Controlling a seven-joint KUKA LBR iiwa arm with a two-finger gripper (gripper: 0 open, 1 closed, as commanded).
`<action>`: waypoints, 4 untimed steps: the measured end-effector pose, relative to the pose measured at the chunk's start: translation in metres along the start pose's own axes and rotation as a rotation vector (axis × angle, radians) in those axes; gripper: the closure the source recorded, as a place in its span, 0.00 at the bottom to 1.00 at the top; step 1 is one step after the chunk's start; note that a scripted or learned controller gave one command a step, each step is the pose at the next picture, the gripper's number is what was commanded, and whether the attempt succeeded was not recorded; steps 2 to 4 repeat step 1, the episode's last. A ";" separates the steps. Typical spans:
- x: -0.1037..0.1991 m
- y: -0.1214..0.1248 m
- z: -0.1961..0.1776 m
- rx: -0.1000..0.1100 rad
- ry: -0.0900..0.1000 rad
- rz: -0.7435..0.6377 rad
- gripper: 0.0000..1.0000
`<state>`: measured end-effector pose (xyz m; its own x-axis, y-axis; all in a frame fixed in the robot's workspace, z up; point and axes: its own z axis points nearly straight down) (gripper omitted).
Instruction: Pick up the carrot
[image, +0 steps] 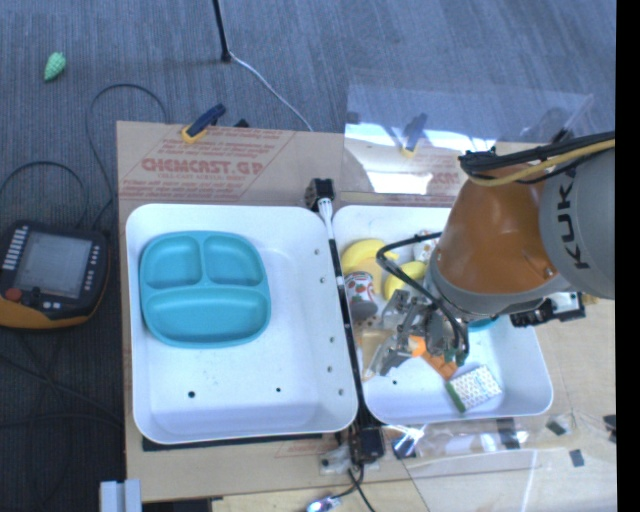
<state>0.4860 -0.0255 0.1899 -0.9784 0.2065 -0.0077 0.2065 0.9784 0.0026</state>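
Lettering first: red "CHEMCAST GP" across brown cardboard sheet (215, 160) under both bins, and white "KU" down grey arm casing (585, 235) at right. Yellow-and-blue clip (203, 121) on cardboard's top edge, another small clip (412, 130) on reflective clear sheet (430, 150) behind right bin.

Left white bin (235, 400) holding turquoise three-compartment tray (205, 288) toward its upper left; rest of floor bare white with a few dark dots. Right white bin (525, 395) crowded: yellow rounded item (362, 255) at upper left, small white item with red marks (360, 290) just below it, another yellow piece (410, 272) near arm's orange band (490, 240), white mesh-patterned packet with green edge (474, 388) near lower right.

Gripper (402, 340) low over middle of right bin, metal fingers pointing down-left, clutter and cabling around them; whether open or closed, cannot tell. Carrot (432, 357) seen as small orange piece lying on bin floor just right of fingers, tip toward mesh packet, partly hidden by gripper body; not visibly between fingers.

Surroundings: dark grey-blue carpet, black cables looping across it, thin black pole base and white cable (262, 80) at top. Teach pendant with grey screen and orange rim (50, 275) on floor at left. Small green object (55, 67) on carpet in top-left corner. Tape scraps and clear plastic (480, 440) along bench's lower right.
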 end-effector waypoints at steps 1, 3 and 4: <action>0.008 0.028 0.007 0.004 0.008 0.183 1.00; 0.008 0.028 0.007 0.004 0.008 0.183 1.00; 0.008 0.028 0.007 0.004 0.008 0.183 1.00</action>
